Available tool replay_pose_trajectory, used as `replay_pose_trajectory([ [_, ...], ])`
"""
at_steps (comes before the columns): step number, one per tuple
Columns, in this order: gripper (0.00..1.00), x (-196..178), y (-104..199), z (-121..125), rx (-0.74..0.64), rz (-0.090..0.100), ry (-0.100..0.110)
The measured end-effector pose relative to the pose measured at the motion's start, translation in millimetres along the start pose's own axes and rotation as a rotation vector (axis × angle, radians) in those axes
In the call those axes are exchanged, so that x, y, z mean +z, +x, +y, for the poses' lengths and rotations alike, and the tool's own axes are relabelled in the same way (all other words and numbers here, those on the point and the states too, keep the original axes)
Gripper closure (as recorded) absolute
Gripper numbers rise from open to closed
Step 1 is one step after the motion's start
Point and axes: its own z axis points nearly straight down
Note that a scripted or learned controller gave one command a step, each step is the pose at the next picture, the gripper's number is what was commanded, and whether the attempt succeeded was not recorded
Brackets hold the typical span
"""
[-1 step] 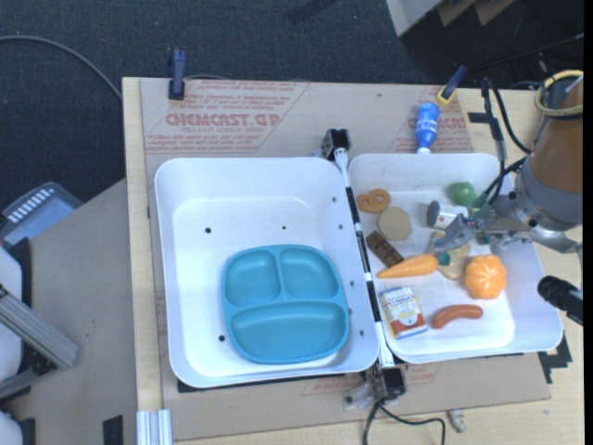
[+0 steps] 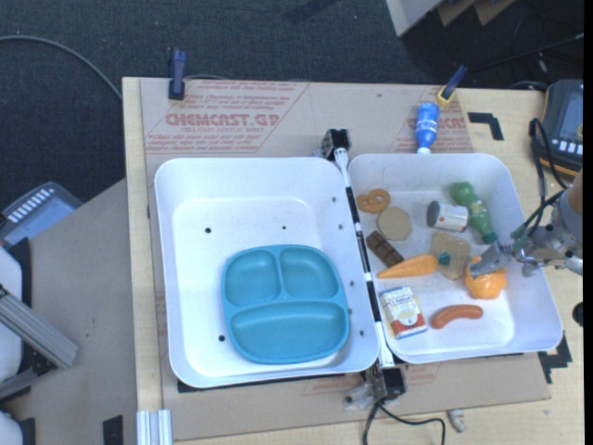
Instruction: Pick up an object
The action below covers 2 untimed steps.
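The table (image 2: 278,109) carries a sheet of printed cardboard, and on it two white bins sit side by side, their inner rims touching. The left bin (image 2: 185,248) holds a blue tray (image 2: 283,302) with three compartments, lying toward the bin's near right corner. The right bin (image 2: 528,323) holds a scatter of toy food.

The arm comes in from the right edge, and its claw (image 2: 500,260) sits low over the right side of the right bin, just above an orange piece (image 2: 487,286) (a rounded fruit shape, its top partly hidden by the metal). How the claw's fingers stand cannot be told; they are blurred and crowd against the toys.

In the right bin, going down in size: a carrot (image 2: 408,267) lies across the middle, pointing left; a green bottle (image 2: 473,207) rests near the far right; a small carton (image 2: 404,311) sits at the near left; a tan slice (image 2: 451,251) lies between carrot and claw; a sausage (image 2: 456,315) lies near the front; a round cookie (image 2: 395,222); a white can (image 2: 448,216) just beside the bottle; a pretzel (image 2: 374,199) at the far left; and a brown chocolate bar (image 2: 383,247) just left of the carrot.
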Motion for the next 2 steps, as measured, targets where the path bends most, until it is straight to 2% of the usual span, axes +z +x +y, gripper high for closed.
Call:
replay_pose_trajectory([
  [1,0.0,67.9,15.6,41.3,-0.003,0.0,-0.004],
  [2,0.0,70.1,5.2,-16.0,-0.001,0.0,0.0],
])
